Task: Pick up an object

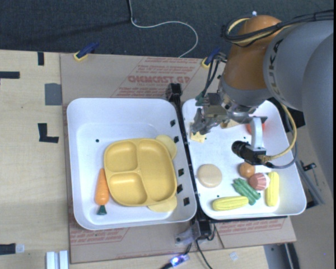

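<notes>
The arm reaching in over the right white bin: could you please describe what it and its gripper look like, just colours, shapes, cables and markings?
The arm is a thick, rounded, smooth grey KUKA iiwa with dark lettering partly visible on its side. A glossy orange band wraps it above the wrist. Thin dark cables loop around that band and run down towards the compact grey-and-black metal gripper; another dark cable curves along the arm's lower right side.

Open floor beside cookie [209, 175]
</notes>
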Available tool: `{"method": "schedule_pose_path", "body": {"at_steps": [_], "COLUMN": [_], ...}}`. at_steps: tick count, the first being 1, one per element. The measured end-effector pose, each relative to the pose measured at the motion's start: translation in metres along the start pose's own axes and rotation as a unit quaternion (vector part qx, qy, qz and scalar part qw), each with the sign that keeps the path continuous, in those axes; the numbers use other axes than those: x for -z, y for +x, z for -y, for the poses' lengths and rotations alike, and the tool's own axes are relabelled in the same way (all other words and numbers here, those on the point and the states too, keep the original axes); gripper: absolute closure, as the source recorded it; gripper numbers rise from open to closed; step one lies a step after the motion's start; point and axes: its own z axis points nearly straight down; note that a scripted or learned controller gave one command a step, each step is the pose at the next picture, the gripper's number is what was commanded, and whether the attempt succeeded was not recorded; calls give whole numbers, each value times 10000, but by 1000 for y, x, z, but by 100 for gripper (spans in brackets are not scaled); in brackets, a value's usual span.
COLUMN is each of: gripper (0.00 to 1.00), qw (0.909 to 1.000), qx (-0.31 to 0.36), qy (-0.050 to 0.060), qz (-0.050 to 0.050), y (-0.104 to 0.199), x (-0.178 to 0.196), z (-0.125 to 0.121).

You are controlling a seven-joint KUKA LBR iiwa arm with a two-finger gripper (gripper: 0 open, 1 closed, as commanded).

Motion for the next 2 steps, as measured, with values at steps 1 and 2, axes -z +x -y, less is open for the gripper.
{"method": "schedule_pose_path", "body": {"at_steps": [1, 2], "gripper": [100, 100], "qw": [10000, 10000], "qx": [3, -2], "qy": [-9, -2], "qz": [-1, 2], "y": [9, 5], "x": [0, -4], "z": [-8, -6]}}
